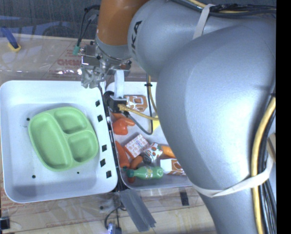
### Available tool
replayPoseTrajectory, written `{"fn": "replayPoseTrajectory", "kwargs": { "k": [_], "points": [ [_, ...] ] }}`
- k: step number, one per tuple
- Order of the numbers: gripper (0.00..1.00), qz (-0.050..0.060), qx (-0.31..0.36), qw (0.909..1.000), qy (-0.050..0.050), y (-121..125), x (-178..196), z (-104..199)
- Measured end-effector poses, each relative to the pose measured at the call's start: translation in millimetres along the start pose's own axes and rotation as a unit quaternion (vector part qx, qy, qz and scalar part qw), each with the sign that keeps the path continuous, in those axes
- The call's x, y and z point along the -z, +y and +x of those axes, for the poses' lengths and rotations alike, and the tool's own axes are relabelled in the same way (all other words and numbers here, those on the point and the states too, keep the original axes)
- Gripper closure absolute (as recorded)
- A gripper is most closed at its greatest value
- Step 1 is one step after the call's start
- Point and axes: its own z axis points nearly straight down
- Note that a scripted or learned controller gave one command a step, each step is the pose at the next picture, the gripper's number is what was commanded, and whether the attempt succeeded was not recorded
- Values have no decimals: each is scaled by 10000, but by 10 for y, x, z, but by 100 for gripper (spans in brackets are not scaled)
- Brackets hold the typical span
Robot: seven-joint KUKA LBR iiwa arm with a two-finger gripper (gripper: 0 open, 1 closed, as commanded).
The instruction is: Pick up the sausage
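Task status: not done, judged from this moment. No grasp shows; the pick is all still to do.
Sausage (122, 126): prob. the orange-red stubby item in the right bin, near the divider w/ the left bin, just below the cabling. ID uncertain, since a longer orange piece (123, 153) lies below it along the same wall & could be the sausage instead.
Hand (92, 77): up at the far edge of the bins, over the top rim where the two bins meet, near the left bin's upper right corner. Can't tell its opening; the metal parts blur together. Nothing seen held.
Arm (208, 96): grey bulk covers most of the right bin; orange band (117, 13) at top centre.
Left bin (13, 145): holds a green 3-compartment plate (62, 136), compartments bare.
Right bin (135, 185): clutter incl. a green bottle (146, 172) lying on its side near the front wall, small printed packets (136, 144), yellow cable (140, 115) looping across.
What's left: bring hand down & right into the right bin, close on the sausage, lift clear. Judged tricky, as the item sits tight to the bin wall w/ neighbours close.
Writing, arm: letters "KA" partly legible on the grey casing beside the band, i.e. part of KUKA.
Writing, tabletop: clear plastic sheet (38, 57) behind the bins shows red lettering, too faint to read.
Writing, packets: brown/white print, illegible at this res.
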Motion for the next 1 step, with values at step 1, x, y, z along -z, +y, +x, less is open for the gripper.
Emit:
{"fn": "replayPoseTrajectory", "kwargs": {
  "k": [1],
  "points": [
    [100,-8,-2427,9701,3,-458,406,506]
  ]
}}
